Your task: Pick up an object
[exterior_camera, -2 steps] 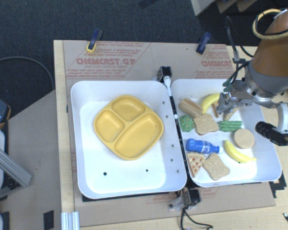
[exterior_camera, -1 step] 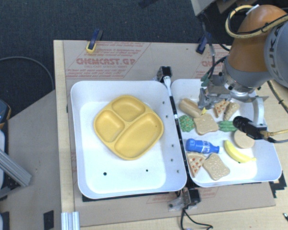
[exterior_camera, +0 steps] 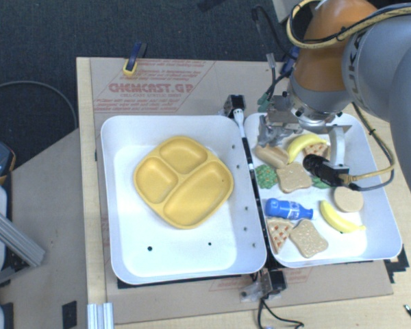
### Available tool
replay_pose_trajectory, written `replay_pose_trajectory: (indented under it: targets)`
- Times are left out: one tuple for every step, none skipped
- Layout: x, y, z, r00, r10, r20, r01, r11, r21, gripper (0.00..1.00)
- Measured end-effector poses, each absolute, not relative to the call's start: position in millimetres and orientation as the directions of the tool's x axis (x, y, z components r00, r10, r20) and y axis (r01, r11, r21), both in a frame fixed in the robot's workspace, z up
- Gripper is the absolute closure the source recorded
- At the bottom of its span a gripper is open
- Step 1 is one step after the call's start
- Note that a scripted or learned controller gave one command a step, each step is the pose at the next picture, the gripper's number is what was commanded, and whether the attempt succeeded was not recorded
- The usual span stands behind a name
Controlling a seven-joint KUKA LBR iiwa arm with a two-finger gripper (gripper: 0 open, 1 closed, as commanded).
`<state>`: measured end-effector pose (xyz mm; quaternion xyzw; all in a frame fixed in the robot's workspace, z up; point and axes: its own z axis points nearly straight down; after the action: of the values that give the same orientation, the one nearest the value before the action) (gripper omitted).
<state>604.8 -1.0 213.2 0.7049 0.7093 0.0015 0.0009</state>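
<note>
The tabletop (exterior_camera: 89, 184) holds two white bins side by side. The left bin (exterior_camera: 123, 252) has a yellow plate (exterior_camera: 183, 180) with three parts sitting in its middle. The right bin (exterior_camera: 383, 242) is full of toy food. The gripper (exterior_camera: 288, 132) hangs low over the far left corner of the right bin, and I cannot tell how it is set. A yellow banana (exterior_camera: 303, 144) lies just beside it, next to a tan bun (exterior_camera: 270, 156). A piece of toast (exterior_camera: 294, 178) and a green leaf (exterior_camera: 266, 177) lie near the left edge. A blue bottle (exterior_camera: 288, 209) lies on its side in the middle. Near the front edge sit a waffle piece (exterior_camera: 279, 233) and a bread slice (exterior_camera: 309, 238). A second banana (exterior_camera: 339, 218) and a round cookie (exterior_camera: 348, 199) lie by the right edge.
</note>
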Motion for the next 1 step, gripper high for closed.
replay_pose_trajectory:
  targets:
    - [622.4,28.2,221.3,-0.004,1.0,0.001,1.0,0.004,0.004,1.0]
